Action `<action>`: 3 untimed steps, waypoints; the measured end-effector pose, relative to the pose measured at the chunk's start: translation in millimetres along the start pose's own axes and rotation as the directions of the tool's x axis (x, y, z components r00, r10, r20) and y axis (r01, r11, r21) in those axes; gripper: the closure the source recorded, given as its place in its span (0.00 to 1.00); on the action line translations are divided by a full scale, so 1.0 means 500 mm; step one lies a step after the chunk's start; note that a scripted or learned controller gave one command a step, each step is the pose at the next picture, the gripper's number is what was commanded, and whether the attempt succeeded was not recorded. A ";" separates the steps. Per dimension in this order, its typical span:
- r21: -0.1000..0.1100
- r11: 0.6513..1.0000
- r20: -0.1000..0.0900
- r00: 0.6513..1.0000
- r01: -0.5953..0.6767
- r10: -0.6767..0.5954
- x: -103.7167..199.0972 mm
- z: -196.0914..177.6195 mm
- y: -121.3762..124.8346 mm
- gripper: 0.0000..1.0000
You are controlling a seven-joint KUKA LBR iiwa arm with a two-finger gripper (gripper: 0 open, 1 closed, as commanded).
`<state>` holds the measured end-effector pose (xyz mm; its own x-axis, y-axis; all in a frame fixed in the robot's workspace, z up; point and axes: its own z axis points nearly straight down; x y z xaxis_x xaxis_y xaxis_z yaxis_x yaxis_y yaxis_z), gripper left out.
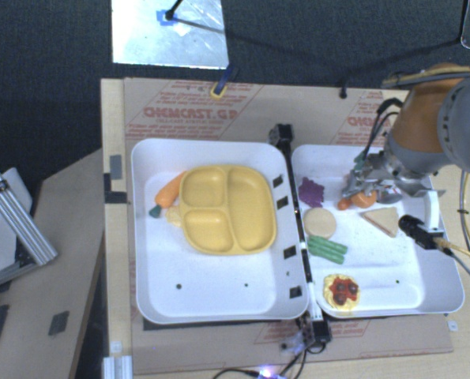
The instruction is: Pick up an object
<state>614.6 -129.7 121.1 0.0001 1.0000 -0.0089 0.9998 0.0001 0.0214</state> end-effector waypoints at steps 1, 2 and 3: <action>0.016 1.000 -0.008 1.000 0.001 -0.001 -0.021 -0.107 0.000 1.00; 0.014 1.000 -0.008 1.000 0.004 -0.004 -0.022 -0.214 0.006 1.00; 0.022 1.000 -0.011 1.000 0.008 -0.008 0.072 -0.201 -0.031 1.00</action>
<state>596.8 -92.7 220.7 -0.0079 1.0000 0.0014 1.0000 0.0079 -0.0002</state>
